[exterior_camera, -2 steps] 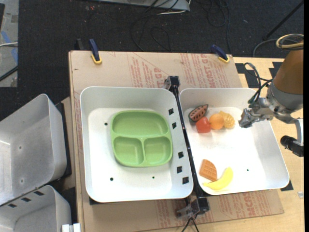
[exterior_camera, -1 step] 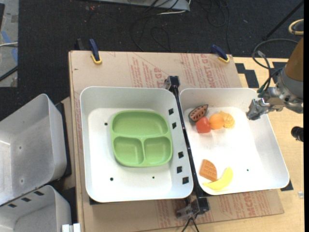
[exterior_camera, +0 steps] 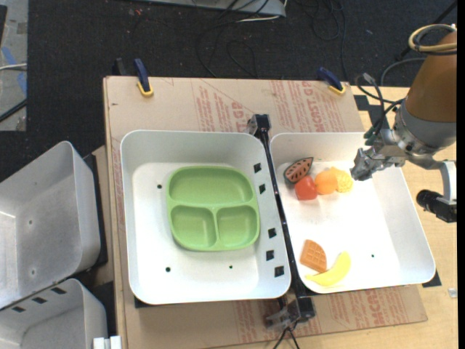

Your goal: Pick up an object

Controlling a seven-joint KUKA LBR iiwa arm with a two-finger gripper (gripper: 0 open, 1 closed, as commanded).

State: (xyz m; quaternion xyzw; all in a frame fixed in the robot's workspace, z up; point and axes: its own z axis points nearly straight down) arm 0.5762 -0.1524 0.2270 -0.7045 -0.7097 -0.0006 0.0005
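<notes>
In the right bin (exterior_camera: 392, 224) lie several toy foods: a dark watermelon slice (exterior_camera: 298, 169), a red tomato (exterior_camera: 306, 188), an orange (exterior_camera: 327, 182) with a yellow piece (exterior_camera: 344, 183) beside it, a waffle-like orange wedge (exterior_camera: 313, 255) and a yellow banana (exterior_camera: 330, 271). My gripper (exterior_camera: 361, 167) hangs over the bin's upper right part, just right of the yellow piece and close to it. Nothing shows between its tips.
The left bin (exterior_camera: 145, 217) holds a green three-compartment plate (exterior_camera: 213, 207). A black divider (exterior_camera: 275, 209) runs between the bins. Grey tubs (exterior_camera: 43, 217) stand off the bench at the left. Clamps (exterior_camera: 144, 80) grip the board's far edge.
</notes>
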